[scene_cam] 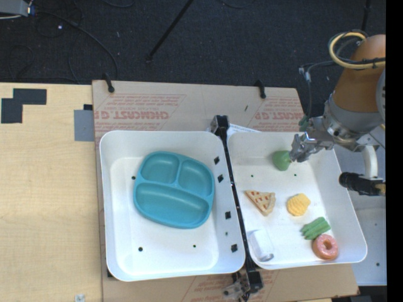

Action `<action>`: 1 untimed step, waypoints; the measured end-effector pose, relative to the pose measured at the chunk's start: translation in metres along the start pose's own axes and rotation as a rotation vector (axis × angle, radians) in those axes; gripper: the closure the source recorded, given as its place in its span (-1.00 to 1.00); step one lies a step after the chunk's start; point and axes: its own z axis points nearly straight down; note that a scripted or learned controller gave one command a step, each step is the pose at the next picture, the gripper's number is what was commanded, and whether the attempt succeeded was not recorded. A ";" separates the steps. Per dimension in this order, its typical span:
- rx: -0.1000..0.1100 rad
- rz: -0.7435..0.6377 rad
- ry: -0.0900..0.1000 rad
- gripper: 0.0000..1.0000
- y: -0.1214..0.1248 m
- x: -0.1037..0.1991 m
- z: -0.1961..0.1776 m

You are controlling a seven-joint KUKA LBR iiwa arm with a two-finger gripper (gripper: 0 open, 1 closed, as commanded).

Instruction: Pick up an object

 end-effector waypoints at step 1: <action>-0.001 -0.001 0.000 1.00 0.001 -0.001 -0.046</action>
